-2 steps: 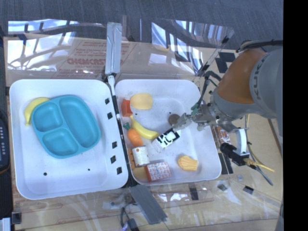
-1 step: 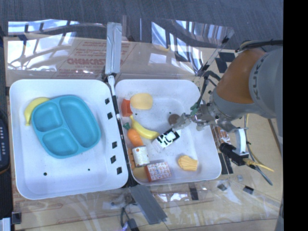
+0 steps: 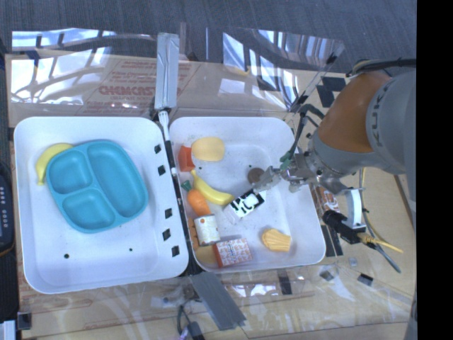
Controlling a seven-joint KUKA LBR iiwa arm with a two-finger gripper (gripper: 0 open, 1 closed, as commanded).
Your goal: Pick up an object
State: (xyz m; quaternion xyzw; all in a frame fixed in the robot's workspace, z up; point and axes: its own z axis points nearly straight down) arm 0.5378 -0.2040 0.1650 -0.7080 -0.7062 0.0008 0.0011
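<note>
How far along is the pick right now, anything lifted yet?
Done: the arm has reached over the right bin, with the tool low near the black-and-white block. In hand: nothing I can see between its fingers. Left: grasping and lifting; the block, banana and other items lie in the bin.

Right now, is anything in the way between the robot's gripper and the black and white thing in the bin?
Nothing visible is. The gripper hangs in the right bin, right next to the black and white thing. The banana lies on its far side.
</note>
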